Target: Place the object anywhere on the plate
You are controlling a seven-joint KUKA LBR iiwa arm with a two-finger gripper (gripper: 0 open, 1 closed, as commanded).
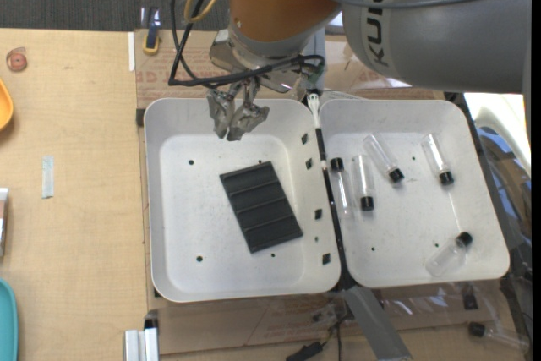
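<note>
Over the back edge of the left bin hangs the gripper, fingers pointing down and drawn close together at the tips; nothing can be seen between them, so it appears to carry nothing. Whether a very small item is pinched there is too hard to tell.

The dark ribbed plate lies flat in the middle of the left bin, its long axis running on a slant — from upper left toward lower right in the camera view. In the right bin lie several clear tubes with black caps, scattered, mostly lengthwise front to back, caps toward the near side; one near the front right corner lies tilted, with its cap to the upper right.

Judging from this, the step in hand is fetching a tube. To do it well, the gripper should cross to the right bin, open across a tube's narrow width — not along its length — and pick one lying apart from its neighbours.
</note>
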